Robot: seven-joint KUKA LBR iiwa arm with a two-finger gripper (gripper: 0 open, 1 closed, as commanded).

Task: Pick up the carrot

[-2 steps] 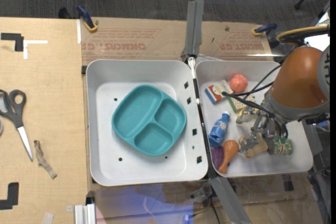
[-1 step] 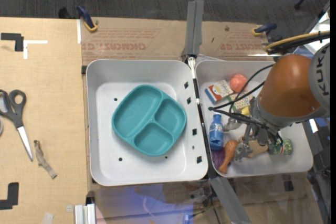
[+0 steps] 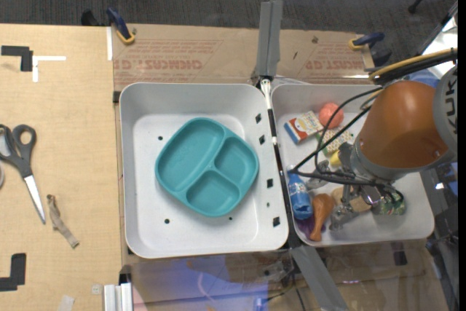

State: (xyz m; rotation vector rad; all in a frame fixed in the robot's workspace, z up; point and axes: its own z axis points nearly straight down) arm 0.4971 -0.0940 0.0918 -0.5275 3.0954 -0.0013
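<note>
The carrot [image 3: 317,221] is an orange, tapered piece lying near the front left corner of the right bin [image 3: 415,229]; its upper end looks browner. My gripper [image 3: 349,206] hangs low in that bin just right of the carrot, under the orange band of the arm [image 3: 400,127]. Nothing shows between the carrot and the gripper, and the two look very close or touching at the carrot's upper end. Cables and the wrist hide part of the bin floor there.
A blue bottle [image 3: 298,197] lies just left of the carrot against the bin wall. A pink ball [image 3: 331,113] and a small red-and-white box [image 3: 303,127] sit at the back. A green item [image 3: 390,207] lies right of the gripper. The left bin [image 3: 138,156] holds a teal divided plate [image 3: 207,166].
</note>
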